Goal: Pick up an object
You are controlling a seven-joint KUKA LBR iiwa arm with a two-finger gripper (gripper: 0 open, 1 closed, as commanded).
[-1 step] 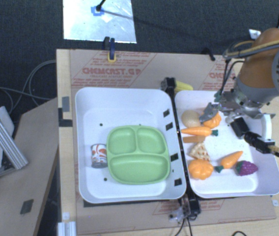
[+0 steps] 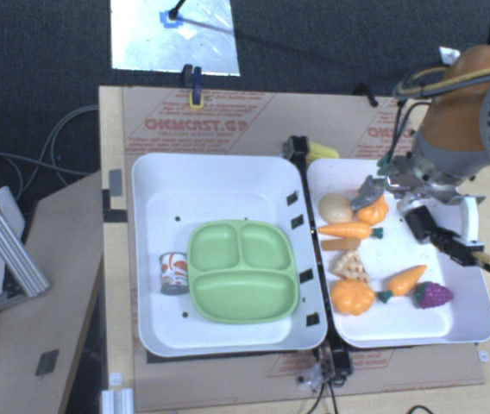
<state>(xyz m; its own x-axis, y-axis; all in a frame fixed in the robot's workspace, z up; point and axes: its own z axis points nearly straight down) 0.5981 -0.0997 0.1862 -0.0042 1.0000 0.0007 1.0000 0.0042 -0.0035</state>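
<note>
The right bin (image 2: 474,317) holds several toy foods. A beige egg-like piece (image 2: 335,207) lies at its upper left beside a small orange fruit (image 2: 374,211). A carrot (image 2: 347,229) rests just below them. Lower down are a pale lumpy piece (image 2: 349,266), an orange pumpkin (image 2: 352,296), a second carrot (image 2: 405,279) and purple grapes (image 2: 433,295). My gripper (image 2: 376,195) hangs low over the upper part of this bin, right at the orange fruit's top, and the arm hides part of the fruit.
In the left bin (image 2: 154,188) sit a green divided plate (image 2: 243,270) and a small can (image 2: 173,273). A yellow piece (image 2: 322,152) lies just outside the bins' far rim. Black and white wrist parts (image 2: 439,231) overhang the right bin's right side.
</note>
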